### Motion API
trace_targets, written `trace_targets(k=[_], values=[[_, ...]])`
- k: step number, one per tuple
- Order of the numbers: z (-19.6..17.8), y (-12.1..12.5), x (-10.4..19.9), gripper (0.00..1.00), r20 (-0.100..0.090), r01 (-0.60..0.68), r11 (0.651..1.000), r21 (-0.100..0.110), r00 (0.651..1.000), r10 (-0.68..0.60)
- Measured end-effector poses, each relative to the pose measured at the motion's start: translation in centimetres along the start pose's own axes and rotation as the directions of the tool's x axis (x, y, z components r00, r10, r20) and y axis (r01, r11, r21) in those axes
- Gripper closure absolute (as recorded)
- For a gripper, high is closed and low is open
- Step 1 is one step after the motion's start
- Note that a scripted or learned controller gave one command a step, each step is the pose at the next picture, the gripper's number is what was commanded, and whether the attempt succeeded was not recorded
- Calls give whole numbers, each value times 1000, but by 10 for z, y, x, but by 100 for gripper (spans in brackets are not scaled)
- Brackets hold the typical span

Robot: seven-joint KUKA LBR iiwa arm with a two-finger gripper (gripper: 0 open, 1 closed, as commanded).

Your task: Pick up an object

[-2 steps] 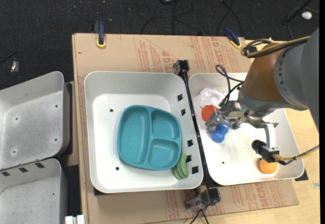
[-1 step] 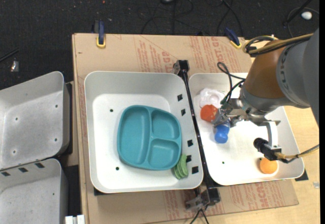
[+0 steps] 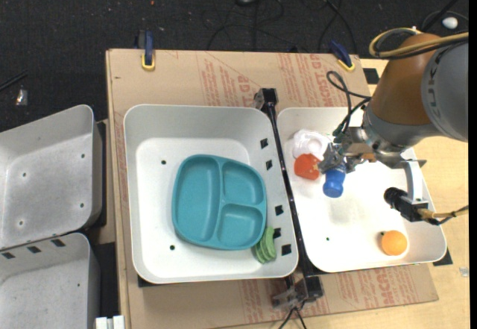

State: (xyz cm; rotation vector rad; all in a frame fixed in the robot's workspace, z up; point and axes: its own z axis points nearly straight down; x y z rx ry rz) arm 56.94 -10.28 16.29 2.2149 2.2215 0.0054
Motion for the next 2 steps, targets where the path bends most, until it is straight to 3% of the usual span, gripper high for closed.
trace_targets(k=[2], values=[[-74,2,-1,100,0,0,1000,2,1000,0]])
